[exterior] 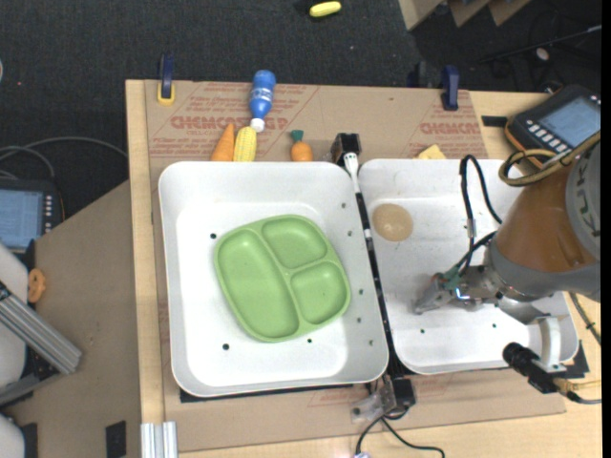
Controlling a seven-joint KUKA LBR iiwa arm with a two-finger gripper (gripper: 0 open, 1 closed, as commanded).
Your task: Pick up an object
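Note:
A round tan cookie-like disc (391, 222) lies flat in the right bin (420, 351), near its upper left corner. My gripper (431, 294) hangs low over the middle of that bin, pointing left, a short way below and to the right of the disc and apart from it. Nothing shows between the gripper and the bin floor. The arm with its orange band (535, 232) covers the bin's right side. A green divided plate (282, 277) rests in the middle of the left bin (191, 208).
Behind the bins on the board lie a blue-and-white bottle (260, 98), a corn cob (245, 143), two carrots (224, 144) (301, 149), a small black item (346, 146) and a yellow wedge (431, 153). A pendant (558, 127) sits at the far right.

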